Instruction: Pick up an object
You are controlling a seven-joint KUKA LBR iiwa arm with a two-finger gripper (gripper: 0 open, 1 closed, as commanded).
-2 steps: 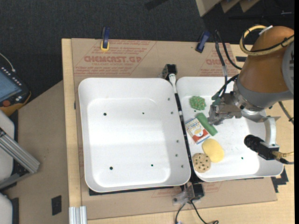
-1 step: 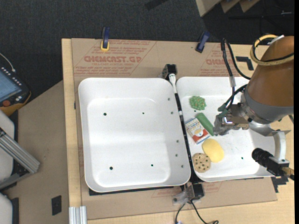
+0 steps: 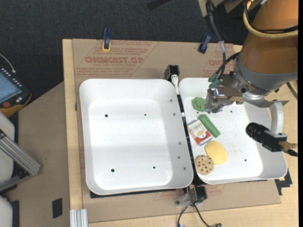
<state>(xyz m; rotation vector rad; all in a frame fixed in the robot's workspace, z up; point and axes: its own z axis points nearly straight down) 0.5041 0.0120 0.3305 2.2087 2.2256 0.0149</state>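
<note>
The arm (image 3: 270, 56) is grey with a broad, glossy orange band. Black cables run along it. Its hand (image 3: 214, 104) is grey metal.

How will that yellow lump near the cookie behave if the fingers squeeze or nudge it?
The yellow lump looks smooth and rounded, so it may slip out sideways or roll. It looks small, probably light. It touches the cookie, so a nudge would likely shove that along too.

A brown counter on a dark floor

The counter (image 3: 71, 126) is a cardboard sheet with red letters. Two blue clips (image 3: 107, 39) hold its far edge. Dark carpet (image 3: 57, 8) lies behind it, and a blue screen (image 3: 7, 86) sits left of it.
</note>
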